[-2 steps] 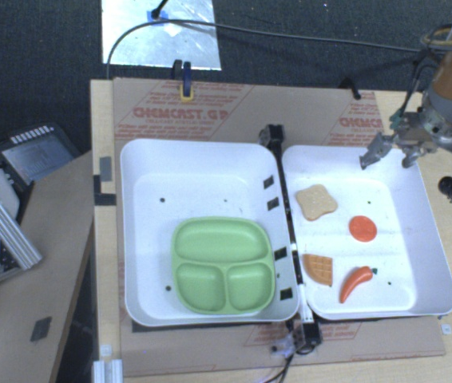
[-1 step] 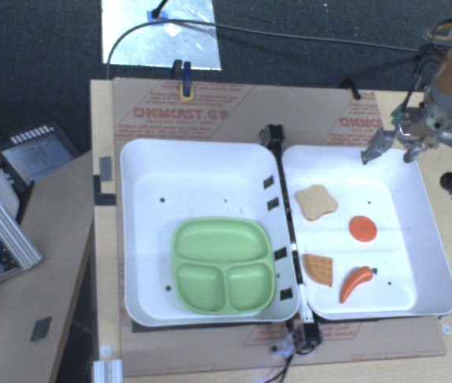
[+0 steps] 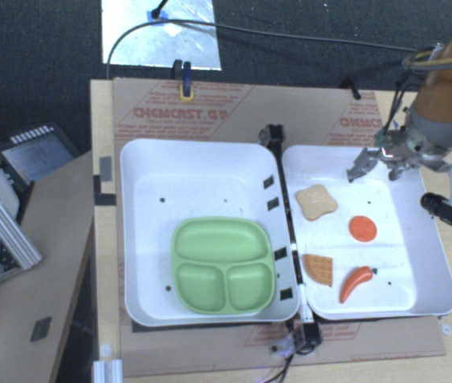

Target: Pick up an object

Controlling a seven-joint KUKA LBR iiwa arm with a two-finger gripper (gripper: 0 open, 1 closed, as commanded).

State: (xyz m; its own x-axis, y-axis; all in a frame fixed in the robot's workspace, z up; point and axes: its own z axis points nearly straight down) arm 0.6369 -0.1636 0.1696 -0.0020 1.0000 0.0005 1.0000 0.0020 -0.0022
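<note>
Tabletop [image 3: 210,102]: flat board, pale tan, printed with faded red lettering; carries both bins.

Left bin [image 3: 142,182]: shallow white plastic, rounded corners, glossy. Holds one green tray [image 3: 222,263], moulded plastic in three compartments, smooth, rounded outline.

Right bin [image 3: 426,254]: same white plastic, touching the left bin along a dark centre seam. Holds the four candidate objects, all lying flat and apart from one another.

Arm [image 3: 450,94]: grey with orange band, entering from the right, over the right bin's far corner.

End effector [image 3: 378,164]: dark metal, two fingers that look spread apart with nothing between them; hovering near the bin's far wall, beyond the bread slice.

Bread slice [image 3: 316,202]: tan, toast-shaped, matte, probably toy plastic; nearest item to the end effector.

Waffle piece [image 3: 319,268]: orange-brown, squarish, gridded surface, near the centre seam.

Chilli pepper [image 3: 357,282]: red-orange, curved, tapered, glossy, with a small dark stem.

Round slice [image 3: 362,228]: red-orange disc, flat, smooth; possibly a tomato or carrot piece.

Step, as judged: approach stage; no object grasped yet. Next move calls for choosing a target, centring over it and descending with fingers straddling it. Flat, thin pieces offer little edge to pinch; the pepper's thicker body looks easier.
</note>
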